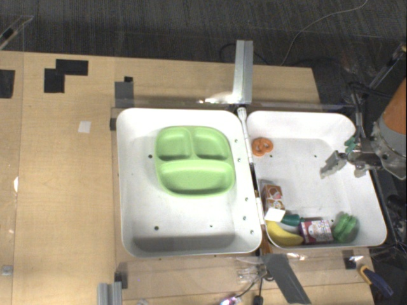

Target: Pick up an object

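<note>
Over the right bin (318, 129), tool (337, 162) hanging, nothing visibly held, finger state unclear

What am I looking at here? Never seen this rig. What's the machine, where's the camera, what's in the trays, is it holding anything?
One fixed camera looks down at a slant on a wooden bench with two shallow white bins. The machine is a grey robot arm reaching in from the right; its two-finger gripper hangs over the right bin, and I see nothing between its fingers. The left bin holds a green divided plate. The right bin holds an orange ring-shaped toy near its top left corner, and a cluster along its bottom edge: a small printed packet, a banana, a dark red can lying on its side and a green object.
</note>
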`<action>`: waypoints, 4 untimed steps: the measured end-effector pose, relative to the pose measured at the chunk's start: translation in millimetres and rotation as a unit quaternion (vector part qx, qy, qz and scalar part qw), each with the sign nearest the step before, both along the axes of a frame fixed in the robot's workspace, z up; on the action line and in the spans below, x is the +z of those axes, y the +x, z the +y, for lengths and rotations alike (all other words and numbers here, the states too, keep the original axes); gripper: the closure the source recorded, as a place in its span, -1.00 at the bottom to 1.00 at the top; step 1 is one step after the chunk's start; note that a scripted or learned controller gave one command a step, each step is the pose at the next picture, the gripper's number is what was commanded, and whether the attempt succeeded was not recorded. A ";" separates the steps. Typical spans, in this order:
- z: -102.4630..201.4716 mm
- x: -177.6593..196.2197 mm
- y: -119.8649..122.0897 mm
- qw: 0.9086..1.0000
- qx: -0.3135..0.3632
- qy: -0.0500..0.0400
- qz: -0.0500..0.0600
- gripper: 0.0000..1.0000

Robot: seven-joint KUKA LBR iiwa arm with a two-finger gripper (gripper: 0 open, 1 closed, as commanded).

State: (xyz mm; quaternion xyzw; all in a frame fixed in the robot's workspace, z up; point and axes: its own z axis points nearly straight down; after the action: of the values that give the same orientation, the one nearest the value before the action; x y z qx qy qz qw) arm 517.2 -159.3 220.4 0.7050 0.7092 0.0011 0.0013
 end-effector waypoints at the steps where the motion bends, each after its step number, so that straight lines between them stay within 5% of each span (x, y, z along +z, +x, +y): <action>1: 43.3 -60.5 -30.9 0.999 -0.040 0.001 0.002 -1.00; 2: 27.7 -129.5 -26.4 0.991 -0.135 0.002 -0.004 -1.00; 3: 46.3 -66.0 -29.4 0.973 -0.232 0.001 0.000 -1.00; 4: 51.3 4.8 -29.2 0.964 -0.267 0.001 0.000 -1.00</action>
State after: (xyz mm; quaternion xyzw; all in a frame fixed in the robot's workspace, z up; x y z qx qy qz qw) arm 488.0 -108.0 225.2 0.8686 0.4955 0.0013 0.0010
